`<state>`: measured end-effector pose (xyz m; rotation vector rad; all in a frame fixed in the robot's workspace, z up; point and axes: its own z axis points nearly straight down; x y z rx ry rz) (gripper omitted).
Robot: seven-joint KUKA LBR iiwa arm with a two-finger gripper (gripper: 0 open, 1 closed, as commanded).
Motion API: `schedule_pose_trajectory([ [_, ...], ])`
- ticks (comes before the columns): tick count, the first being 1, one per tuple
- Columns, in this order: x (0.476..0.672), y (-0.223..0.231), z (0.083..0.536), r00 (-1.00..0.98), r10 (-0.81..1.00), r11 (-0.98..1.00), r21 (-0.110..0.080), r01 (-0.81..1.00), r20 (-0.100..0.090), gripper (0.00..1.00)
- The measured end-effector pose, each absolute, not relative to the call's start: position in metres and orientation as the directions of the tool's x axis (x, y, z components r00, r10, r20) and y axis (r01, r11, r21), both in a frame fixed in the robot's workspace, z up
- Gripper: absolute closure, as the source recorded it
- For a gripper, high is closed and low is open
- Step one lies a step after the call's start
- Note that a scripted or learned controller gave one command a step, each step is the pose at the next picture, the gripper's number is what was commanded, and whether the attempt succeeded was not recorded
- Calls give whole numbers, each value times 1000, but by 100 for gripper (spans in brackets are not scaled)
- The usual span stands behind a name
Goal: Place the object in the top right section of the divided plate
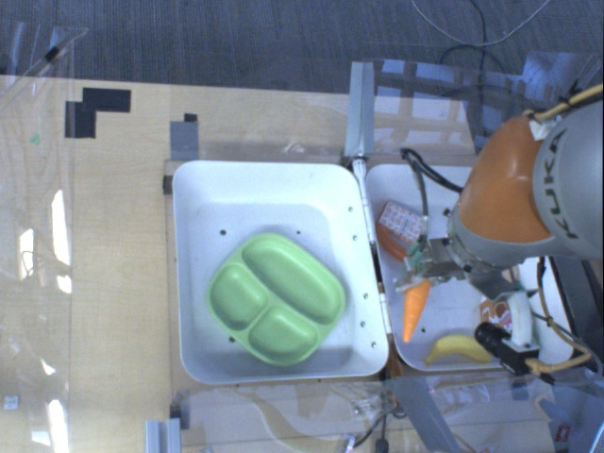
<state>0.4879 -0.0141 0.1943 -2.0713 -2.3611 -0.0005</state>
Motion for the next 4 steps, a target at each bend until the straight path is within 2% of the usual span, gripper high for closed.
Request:
schedule_pose_trajectory([
  [1,489,-14,251,-392,920,392,5,920,-3,100],
  [2,536,62,252,-470,883,470,2,883,-1,100],
  [3,558,93,203,-457,889,457,-1,889,0,100],
  [4,530,129,207,-361,933,361,0,933,0,100],
])
